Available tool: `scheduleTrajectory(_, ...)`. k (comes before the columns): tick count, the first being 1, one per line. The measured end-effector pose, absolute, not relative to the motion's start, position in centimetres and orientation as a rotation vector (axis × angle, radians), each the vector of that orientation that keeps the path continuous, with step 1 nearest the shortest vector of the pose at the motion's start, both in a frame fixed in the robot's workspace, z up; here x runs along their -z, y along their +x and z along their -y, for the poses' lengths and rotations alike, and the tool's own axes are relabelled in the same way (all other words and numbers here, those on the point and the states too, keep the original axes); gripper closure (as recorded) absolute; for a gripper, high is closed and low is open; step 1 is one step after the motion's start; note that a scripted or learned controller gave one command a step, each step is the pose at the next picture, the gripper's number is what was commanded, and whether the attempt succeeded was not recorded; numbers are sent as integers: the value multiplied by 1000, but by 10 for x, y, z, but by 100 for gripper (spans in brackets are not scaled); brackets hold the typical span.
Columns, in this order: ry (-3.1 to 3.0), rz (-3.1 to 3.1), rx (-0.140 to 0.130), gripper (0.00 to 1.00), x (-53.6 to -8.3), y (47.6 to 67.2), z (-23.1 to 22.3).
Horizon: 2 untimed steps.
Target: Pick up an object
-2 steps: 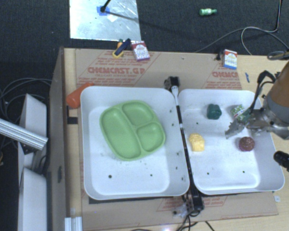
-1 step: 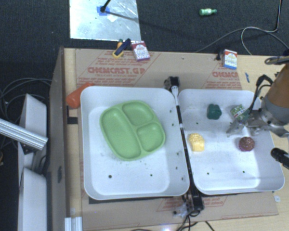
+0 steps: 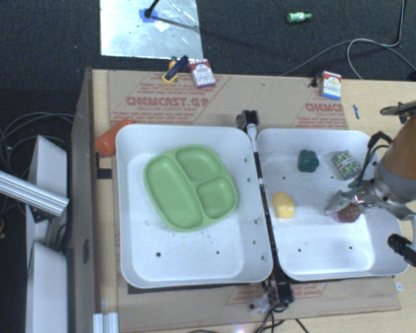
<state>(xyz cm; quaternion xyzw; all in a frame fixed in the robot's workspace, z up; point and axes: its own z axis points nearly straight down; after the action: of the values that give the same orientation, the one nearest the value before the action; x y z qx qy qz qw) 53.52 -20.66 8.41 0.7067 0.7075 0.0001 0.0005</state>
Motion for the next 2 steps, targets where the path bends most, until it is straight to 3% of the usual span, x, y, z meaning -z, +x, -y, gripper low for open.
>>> scheduleTrajectory(1, 2216, -2222, -3, 100, -95, 536, 207)
scheduleTrajectory(2, 2212, -2223, -6, 100, -206, 590, 163)
